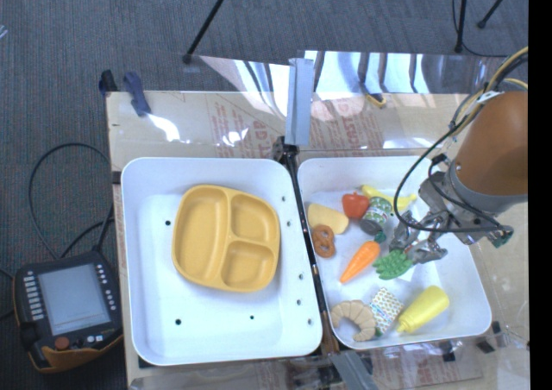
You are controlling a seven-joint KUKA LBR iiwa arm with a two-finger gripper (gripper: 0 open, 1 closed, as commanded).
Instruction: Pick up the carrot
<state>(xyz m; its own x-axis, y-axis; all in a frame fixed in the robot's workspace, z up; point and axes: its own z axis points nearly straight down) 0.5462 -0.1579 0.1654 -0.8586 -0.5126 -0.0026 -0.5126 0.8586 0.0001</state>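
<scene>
Right, I see the carrot (360, 261) in the right bin (470, 298), lying diagonally, tip toward the croissant (356, 318); left bin (147, 293) holds a yellow plate (226, 237); gripper (420, 248) beside the carrot, grip unreadable.

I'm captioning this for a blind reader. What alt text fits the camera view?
The gripper hovers over the right bin, beside a carrot lying among toy foods. A yellow plate sits in the left bin.
</scene>
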